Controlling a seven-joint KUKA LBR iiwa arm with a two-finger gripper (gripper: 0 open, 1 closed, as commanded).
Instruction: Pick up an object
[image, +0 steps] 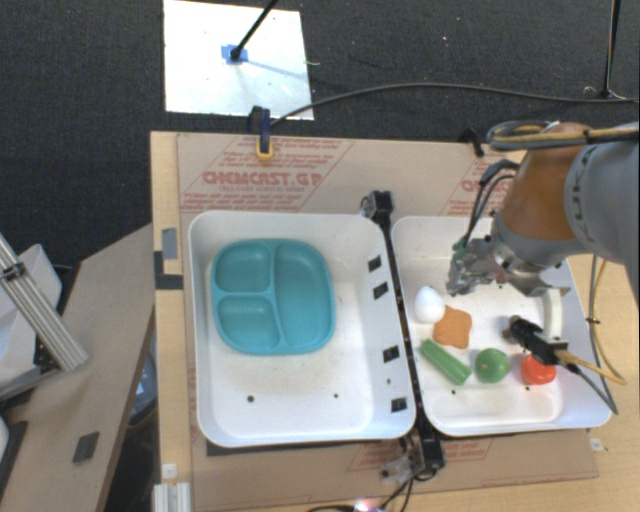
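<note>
The pincer hangs just up and to the right of the egg, not touching it. The view does not show whether it is open or closed, and nothing can be seen in its grip.

The egg lies in the right bin, close to that bin's left wall, and looks like the nearest thing to take. It is likely light, hard, smooth and rounded, so it could slip or roll out of a pinch. A hold across its narrow middle, from above, seems safest.

An orange piece sits just below and right of the egg, about touching it, and may crowd that side. Further below the egg lie a green stick, a green ball and a red piece. A teal plate lies well left of the egg, in the left bin.
</note>
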